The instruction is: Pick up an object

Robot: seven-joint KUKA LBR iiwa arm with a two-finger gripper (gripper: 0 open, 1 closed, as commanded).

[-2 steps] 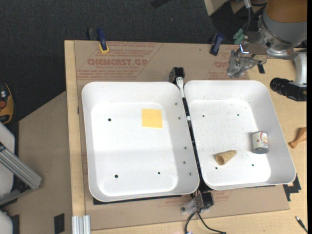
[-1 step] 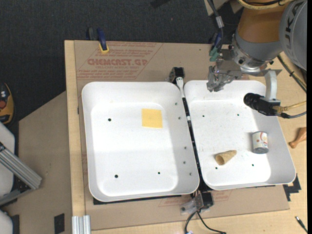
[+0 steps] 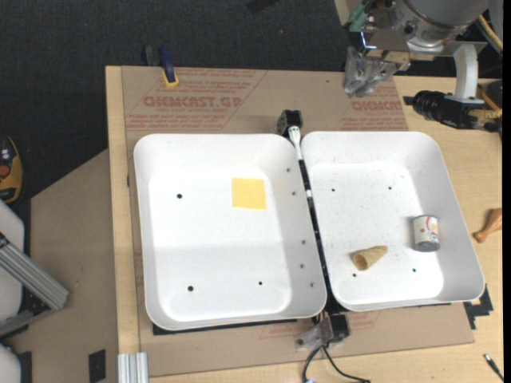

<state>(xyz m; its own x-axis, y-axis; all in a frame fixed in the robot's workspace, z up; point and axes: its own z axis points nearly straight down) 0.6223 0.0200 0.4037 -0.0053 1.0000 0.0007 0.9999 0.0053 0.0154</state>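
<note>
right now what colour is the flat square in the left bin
Yellow, seen plainly in the camera view: flat square in the left bin.

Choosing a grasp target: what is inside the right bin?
The right bin holds a small can lying near its right wall and a tan cone nearer the front. Nothing covers either; the tool hangs beyond the bin's far edge.

A brown cardboard-covered bench (image 3: 207,94) carries two white bins side by side, touching; the left bin (image 3: 160,294); the right bin (image 3: 447,174).
</note>
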